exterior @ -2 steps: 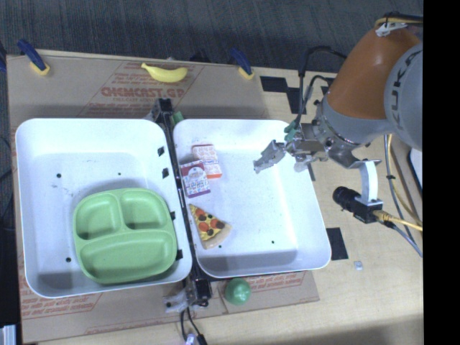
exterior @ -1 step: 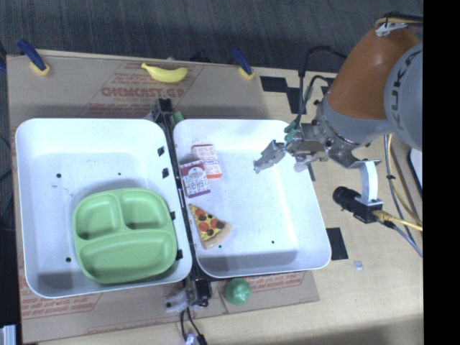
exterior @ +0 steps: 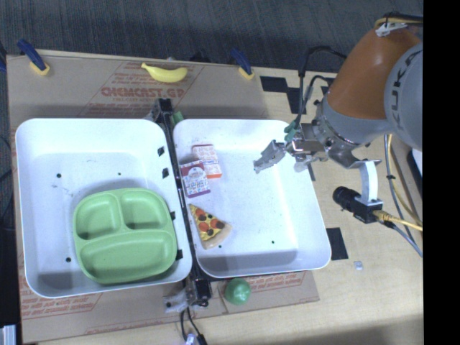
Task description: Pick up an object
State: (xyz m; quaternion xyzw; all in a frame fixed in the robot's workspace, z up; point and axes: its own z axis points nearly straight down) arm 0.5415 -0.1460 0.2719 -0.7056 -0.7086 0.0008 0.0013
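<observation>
Gripper: the gripper (exterior: pixel 263 161) hangs over the right bin (exterior: pixel 302 246), right of centre frame; whether it is wide or narrow cannot be told, and nothing is seen in it.
Candidates: two small cartons (exterior: pixel 199 168) and a pizza slice toy (exterior: pixel 208 226) lie along that bin's left side, apart from the gripper.
Left bin: holds a green divided tray (exterior: pixel 126 234).
Progress: judged not yet begun; approach, grasp and lift all remain.

bins (exterior: pixel 237 261): smooth white plastic | tray (exterior: pixel 126 234): matt green plastic | underlay (exterior: pixel 129 85): printed brown cardboard | arm shell (exterior: pixel 366 63): glossy orange
</observation>
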